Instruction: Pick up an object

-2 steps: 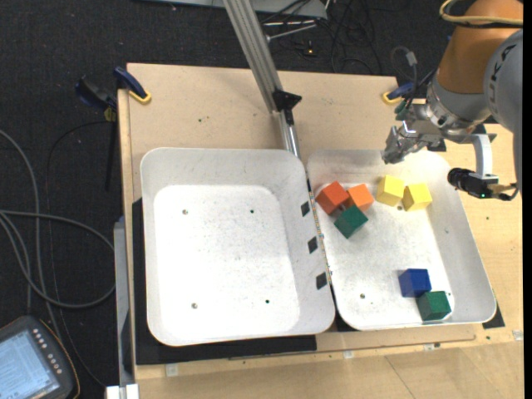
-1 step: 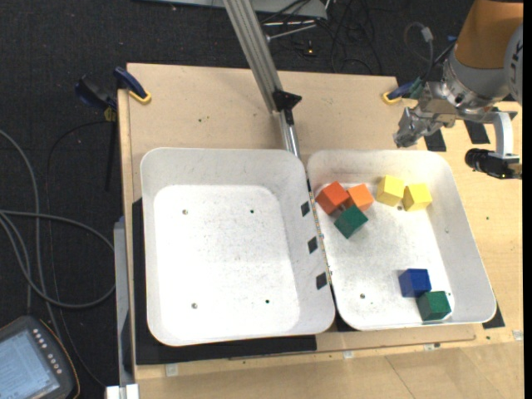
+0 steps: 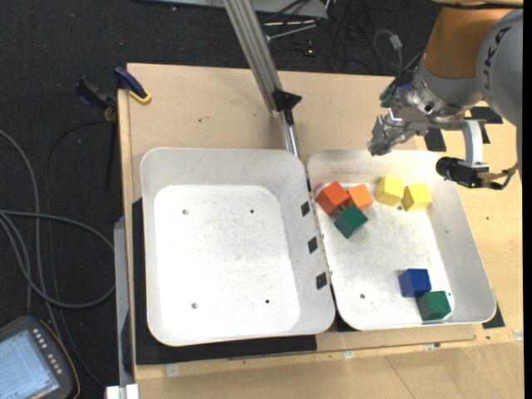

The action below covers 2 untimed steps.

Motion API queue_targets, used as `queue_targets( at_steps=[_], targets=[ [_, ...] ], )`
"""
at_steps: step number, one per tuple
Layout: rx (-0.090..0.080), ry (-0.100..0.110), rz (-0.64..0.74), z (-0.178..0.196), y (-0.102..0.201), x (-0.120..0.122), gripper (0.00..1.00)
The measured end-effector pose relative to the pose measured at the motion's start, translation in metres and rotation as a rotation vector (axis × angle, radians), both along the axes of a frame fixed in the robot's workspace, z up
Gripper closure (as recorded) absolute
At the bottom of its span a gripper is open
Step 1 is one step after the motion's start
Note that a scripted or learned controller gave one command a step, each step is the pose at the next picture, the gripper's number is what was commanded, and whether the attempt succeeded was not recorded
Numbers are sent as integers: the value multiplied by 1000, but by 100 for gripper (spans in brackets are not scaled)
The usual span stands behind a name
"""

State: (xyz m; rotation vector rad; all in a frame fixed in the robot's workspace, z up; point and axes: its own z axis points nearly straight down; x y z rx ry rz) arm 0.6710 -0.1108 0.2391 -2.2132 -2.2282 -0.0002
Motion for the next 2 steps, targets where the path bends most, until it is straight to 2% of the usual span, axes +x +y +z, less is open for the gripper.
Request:
queue_targets(
  at_steps=[1, 2],
  targets=[
    [1, 1, 1, -9, 58, -12, 100],
    [1, 1, 1, -5, 99, -30, 100]
  ],
)
